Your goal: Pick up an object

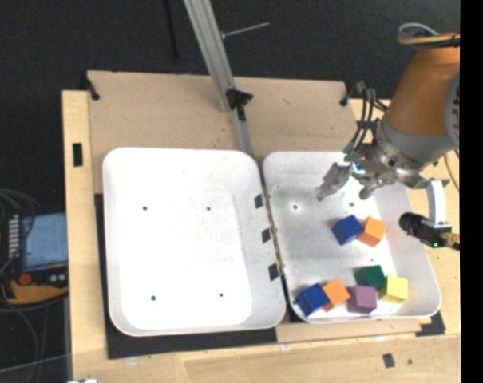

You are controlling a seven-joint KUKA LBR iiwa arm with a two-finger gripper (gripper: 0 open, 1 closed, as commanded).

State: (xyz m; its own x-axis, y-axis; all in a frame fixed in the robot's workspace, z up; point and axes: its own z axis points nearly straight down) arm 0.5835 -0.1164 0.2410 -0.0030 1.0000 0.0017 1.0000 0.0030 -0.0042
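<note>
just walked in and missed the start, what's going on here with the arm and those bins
A grey and orange robot arm reaches in from the right, and its gripper hangs over the upper part of the right bin with nothing between its fingers. Its fingers look spread apart. Just below it sit a blue cube and an orange cube, touching. More blocks are clustered along the bin's near edge: blue, orange, purple, green and yellow. No block has been picked up yet.

The right bin (301, 174) floor lies open at its upper left. Blocks (349, 295) crowd its lower edge, and two blocks (358, 230) stand mid-bin.
</note>
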